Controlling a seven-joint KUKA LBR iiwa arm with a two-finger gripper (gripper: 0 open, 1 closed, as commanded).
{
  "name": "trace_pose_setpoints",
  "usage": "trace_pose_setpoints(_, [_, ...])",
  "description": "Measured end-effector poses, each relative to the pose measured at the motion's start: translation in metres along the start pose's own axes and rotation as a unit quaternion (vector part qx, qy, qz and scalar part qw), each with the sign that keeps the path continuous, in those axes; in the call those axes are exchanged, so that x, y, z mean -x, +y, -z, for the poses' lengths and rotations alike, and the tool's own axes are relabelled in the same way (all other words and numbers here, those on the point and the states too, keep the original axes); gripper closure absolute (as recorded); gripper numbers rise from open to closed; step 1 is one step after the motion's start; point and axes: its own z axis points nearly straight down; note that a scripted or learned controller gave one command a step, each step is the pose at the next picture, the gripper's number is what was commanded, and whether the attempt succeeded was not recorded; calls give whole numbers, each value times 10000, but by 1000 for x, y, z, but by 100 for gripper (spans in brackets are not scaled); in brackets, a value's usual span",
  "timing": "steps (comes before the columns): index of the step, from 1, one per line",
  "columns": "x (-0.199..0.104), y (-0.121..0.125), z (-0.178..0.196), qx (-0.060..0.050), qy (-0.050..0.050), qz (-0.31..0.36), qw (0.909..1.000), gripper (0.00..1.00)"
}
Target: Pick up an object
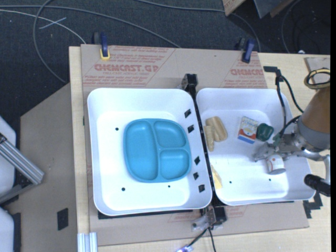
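At the right of the frame, the grey metal two-finger gripper (269, 155) hangs low in the right white plastic bin (231, 190), directly over a small white cylindrical object (275, 165); whether it grips it I cannot tell. A dark green rounded object (264, 132) lies just above, a tan bread-like piece (215, 130) farther left

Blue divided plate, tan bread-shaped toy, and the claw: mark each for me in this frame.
Blue divided plate (143, 152): camera view, left bin, on the floor of its large left compartment.
Tan bread-shaped toy (216, 129): camera view, right bin, on its upper middle.
Claw (270, 154): camera view, right bin, midway between its fingertips.
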Motion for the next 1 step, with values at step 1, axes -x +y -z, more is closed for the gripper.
trace_pose_setpoints(1, [1, 0, 11, 13, -20, -3, 10000, 100])
